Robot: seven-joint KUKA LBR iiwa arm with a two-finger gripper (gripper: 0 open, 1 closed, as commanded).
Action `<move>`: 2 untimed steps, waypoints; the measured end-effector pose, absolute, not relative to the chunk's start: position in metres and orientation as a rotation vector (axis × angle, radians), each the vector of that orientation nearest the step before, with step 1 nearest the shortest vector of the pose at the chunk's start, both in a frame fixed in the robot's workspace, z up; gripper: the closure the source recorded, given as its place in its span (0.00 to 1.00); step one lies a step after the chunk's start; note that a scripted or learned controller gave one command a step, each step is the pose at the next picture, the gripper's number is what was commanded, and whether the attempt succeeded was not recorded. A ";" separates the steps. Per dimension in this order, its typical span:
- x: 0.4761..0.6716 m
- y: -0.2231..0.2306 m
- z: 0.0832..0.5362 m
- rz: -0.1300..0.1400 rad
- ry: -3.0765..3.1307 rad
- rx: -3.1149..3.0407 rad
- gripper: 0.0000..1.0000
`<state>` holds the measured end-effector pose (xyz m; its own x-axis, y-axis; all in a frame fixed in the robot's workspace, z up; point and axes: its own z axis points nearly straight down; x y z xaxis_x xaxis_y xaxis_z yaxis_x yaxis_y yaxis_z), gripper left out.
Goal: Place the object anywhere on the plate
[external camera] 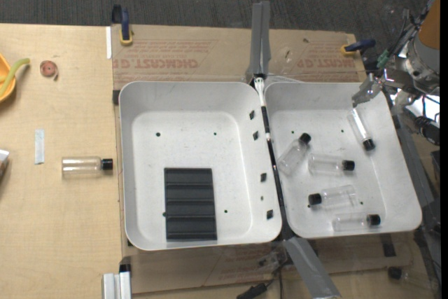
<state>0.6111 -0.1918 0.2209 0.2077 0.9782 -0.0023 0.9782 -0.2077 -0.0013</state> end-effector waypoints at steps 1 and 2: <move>0.583 -0.205 0.441 -0.005 2.060 2.372 0.00; 0.659 -0.150 0.440 -0.006 1.804 2.573 0.00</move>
